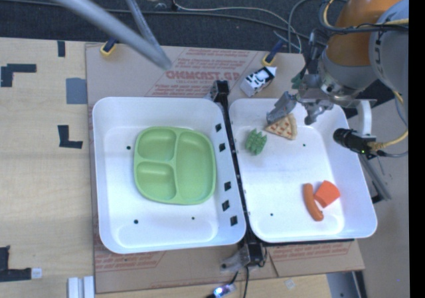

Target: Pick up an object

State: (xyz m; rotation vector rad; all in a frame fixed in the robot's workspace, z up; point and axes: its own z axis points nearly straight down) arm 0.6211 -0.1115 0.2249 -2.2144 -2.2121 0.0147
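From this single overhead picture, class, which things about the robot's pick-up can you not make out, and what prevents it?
1. Contact: the gripper sits over the waffle-like wedge in the camera view; the slanted angle hides whether they touch.
2. The small black-and-white object beyond the right bin: too small to identify.
3. The upper arm: cut off by the right edge.

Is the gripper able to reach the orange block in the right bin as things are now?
Probably yes. The orange block lies in the open near the front of the right bin, touching only the sausage on one side. The gripper hangs over the waffle piece, and nothing stands between them.
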